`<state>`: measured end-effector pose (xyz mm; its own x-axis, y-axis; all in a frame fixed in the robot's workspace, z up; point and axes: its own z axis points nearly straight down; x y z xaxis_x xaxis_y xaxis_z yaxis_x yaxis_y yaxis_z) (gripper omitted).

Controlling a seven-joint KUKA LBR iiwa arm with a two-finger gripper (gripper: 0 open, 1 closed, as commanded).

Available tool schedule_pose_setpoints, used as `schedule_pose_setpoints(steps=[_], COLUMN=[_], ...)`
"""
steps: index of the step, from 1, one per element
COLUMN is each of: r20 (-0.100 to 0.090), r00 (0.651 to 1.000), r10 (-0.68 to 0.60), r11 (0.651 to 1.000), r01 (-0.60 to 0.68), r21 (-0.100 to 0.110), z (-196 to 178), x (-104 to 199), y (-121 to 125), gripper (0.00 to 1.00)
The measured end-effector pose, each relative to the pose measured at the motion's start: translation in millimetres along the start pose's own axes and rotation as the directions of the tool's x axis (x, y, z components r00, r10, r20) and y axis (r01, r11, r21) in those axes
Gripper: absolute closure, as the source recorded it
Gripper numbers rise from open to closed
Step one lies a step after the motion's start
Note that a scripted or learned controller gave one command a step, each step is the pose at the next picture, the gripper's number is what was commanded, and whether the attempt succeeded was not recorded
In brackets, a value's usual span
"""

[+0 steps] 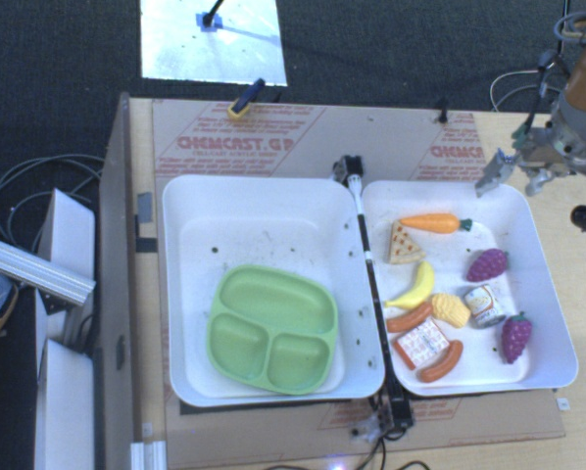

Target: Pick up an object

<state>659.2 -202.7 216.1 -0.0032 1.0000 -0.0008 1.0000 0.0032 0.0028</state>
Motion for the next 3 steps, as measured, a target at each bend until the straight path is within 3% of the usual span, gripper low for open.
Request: schedule_pose_setpoints(steps=[1, 2, 3], r20=[0.0, 0.001, 0.001], r00=[1.0, 1.0, 1.0], r10=[0.001, 0.002, 0.001], r11=[1.0, 1.0, 1.0], r01=[-0.001, -0.002, -0.001], r21=[0.001, 0.001, -0.002], z=[132, 125, 114], x=[23, -2, -2], y=[-25, -73, -72], gripper=[0.0, 0.0, 1.0])
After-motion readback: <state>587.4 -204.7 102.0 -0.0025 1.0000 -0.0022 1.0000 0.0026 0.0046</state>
